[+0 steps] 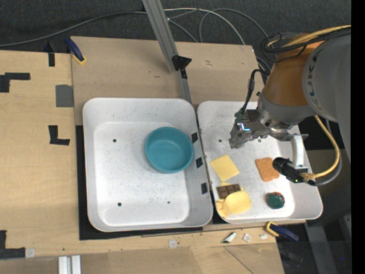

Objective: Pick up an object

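Observation:
My gripper (239, 135) hangs over the upper middle of the right bin (214, 119), with nothing seen between its fingers. Just below it lies a flat yellow square (224, 168). Further down sit a yellow lump (237, 202) and a small brown block (227, 190) beside it. An orange-brown piece (266, 169) lies to the right of the yellow square, and a small dark green object (275, 200) sits near the bin's lower right corner. A teal bowl (168, 149) stands in the left bin (114, 210).
A slanted grey pole (162, 27) rises behind the bins. Cables run across the dark backdrop at the top. The arm's orange band (291, 79) and grey body fill the upper right. Blue clips (77, 50) sit at the bench's far left corner and front edge.

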{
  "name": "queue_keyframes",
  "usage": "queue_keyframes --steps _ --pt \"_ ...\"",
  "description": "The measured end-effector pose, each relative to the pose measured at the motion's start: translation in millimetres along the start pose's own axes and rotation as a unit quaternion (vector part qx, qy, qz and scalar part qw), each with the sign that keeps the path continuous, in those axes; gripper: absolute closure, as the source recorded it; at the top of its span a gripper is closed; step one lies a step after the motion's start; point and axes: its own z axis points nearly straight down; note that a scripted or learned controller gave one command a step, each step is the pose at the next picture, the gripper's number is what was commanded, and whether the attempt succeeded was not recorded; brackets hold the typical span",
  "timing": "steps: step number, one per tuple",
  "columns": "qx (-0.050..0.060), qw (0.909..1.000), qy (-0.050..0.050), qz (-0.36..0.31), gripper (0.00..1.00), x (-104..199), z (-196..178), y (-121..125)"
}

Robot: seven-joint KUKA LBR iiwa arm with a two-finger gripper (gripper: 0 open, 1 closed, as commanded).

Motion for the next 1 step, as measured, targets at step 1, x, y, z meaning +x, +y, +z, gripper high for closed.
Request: queue_keyframes --steps 1 --pt "-0.001 1.0 0.0 0.0 1.0 52.7 -13.6 10.3"
